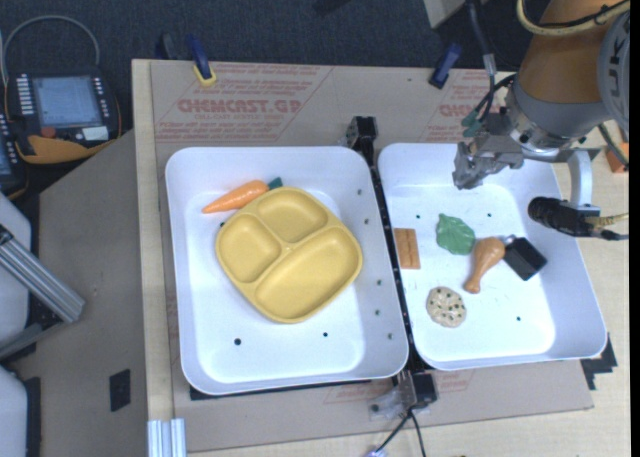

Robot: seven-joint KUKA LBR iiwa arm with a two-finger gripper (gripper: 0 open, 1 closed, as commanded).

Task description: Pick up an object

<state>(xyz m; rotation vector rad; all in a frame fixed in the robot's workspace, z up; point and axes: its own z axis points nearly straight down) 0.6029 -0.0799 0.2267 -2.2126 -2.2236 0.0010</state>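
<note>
The right bin (560, 330) holds a green leafy piece (455, 234), a brown drumstick (486, 261), a black block (524, 259), a speckled cookie (446, 306) and a small orange-brown slab (406, 248). My gripper (470, 177) hangs over the bin's far left part, above and a little behind the green piece, apart from it. Nothing shows between its fingers. In the left bin (200, 335) lie a yellow divided plate (288, 253) and an orange carrot (235, 196) at the plate's far left edge.
The arm's orange band (575, 15) and grey wrist come in from the upper right. A black cylinder (558, 215) juts over the right bin's right rim. A black clamp (361, 132) sits between the bins at the far side. A handheld pendant (62, 110) lies off the bench at left.
</note>
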